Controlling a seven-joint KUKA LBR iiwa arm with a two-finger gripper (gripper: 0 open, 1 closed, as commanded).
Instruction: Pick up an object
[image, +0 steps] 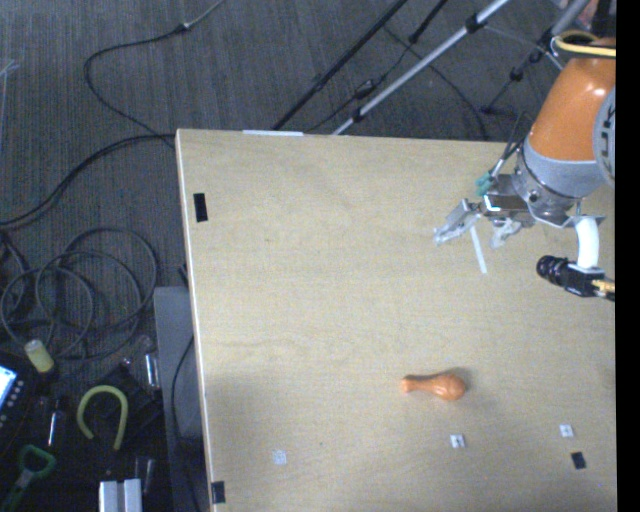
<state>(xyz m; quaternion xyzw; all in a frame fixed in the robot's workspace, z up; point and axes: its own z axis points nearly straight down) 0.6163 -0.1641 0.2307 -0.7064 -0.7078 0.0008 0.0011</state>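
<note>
A small orange object (435, 386), shaped like a drumstick with a thin neck pointing left, lies on the pale wooden tabletop (320, 280) near its front. My gripper (462, 248) hangs over the right rear part of the table, well behind the orange object and slightly to its right. Its thin pale fingers (450, 229) are spread apart and nothing sits between them. The grey and orange arm (570, 120) comes in from the right.
Small flat markers dot the table: a black tag (200, 207) at the left edge, and white squares (457, 440) and a black one (578, 460) near the front. Cables (80, 290) and tools lie on the floor at left, and stand legs (420, 55) cross behind the table.
</note>
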